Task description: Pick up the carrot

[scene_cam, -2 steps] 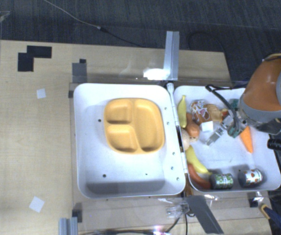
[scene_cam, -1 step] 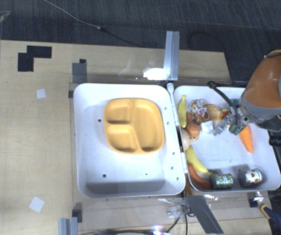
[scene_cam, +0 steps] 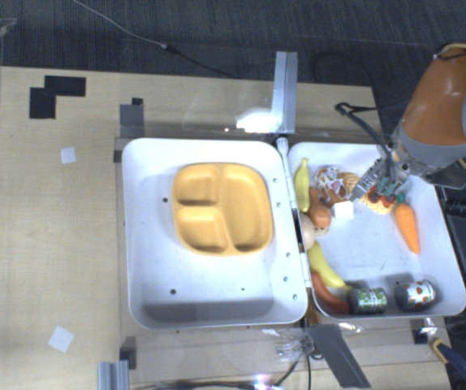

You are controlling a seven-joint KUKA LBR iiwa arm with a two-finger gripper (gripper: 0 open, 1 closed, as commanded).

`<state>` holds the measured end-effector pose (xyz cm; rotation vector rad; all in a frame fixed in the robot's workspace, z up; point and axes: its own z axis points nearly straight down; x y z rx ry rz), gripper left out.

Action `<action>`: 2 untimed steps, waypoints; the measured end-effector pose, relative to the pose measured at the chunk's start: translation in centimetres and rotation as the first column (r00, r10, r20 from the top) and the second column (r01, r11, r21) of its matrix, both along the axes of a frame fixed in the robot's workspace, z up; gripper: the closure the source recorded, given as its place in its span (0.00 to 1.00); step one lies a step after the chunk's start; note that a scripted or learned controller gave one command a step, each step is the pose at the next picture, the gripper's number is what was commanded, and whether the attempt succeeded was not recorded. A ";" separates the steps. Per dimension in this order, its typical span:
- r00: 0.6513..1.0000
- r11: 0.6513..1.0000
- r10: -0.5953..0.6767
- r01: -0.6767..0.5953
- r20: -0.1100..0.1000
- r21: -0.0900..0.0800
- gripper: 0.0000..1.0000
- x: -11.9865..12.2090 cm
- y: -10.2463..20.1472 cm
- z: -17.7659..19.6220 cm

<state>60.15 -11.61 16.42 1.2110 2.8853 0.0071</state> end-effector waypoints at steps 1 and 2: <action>0.980 0.980 0.200 -0.200 -0.001 -0.005 1.00 -7.7 -4.0 -7.4; 0.974 0.974 0.226 -0.226 0.001 -0.009 1.00 -8.8 -9.1 -7.4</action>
